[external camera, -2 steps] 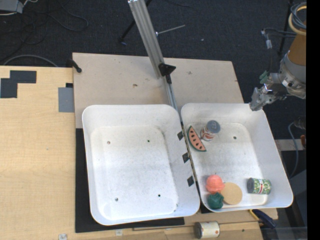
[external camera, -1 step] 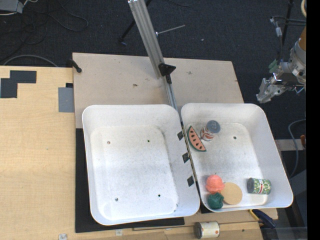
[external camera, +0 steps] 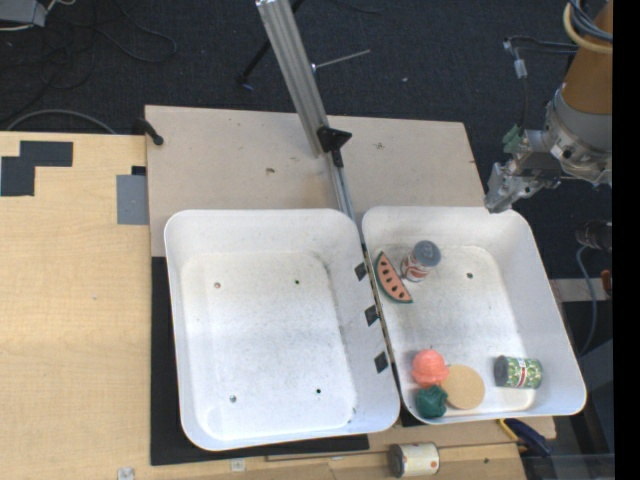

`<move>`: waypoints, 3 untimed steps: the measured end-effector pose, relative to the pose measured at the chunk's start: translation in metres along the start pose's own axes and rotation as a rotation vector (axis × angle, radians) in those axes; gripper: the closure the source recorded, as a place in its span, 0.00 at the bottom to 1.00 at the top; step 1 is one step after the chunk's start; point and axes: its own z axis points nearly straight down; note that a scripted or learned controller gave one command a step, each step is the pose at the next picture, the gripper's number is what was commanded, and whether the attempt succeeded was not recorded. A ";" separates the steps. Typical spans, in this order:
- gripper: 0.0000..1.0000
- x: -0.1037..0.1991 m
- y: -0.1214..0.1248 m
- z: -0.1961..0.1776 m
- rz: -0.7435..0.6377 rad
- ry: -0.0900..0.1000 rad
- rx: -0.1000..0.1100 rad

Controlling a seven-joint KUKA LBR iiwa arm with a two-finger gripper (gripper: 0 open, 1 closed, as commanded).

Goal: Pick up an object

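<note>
Small can [external camera: 420, 260] in right bin [external camera: 545, 268], well apart from claw [external camera: 500, 196]

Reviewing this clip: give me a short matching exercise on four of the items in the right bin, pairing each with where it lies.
Things:
1. watermelon slice
2. green can
3. dark green ball
4. grey-capped can

Places:
A. near the bin's right wall, toward the front
B. against the bin's left wall, toward the back
C. front edge, just below the pink ball
D. just right of the watermelon slice

Pairs: 1-B, 2-A, 3-C, 4-D
</note>
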 end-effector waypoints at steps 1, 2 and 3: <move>1.00 0.058 -0.012 0.020 0.001 0.001 0.002; 1.00 0.108 -0.025 0.023 0.001 0.000 0.002; 1.00 0.150 -0.042 0.032 0.001 0.000 0.003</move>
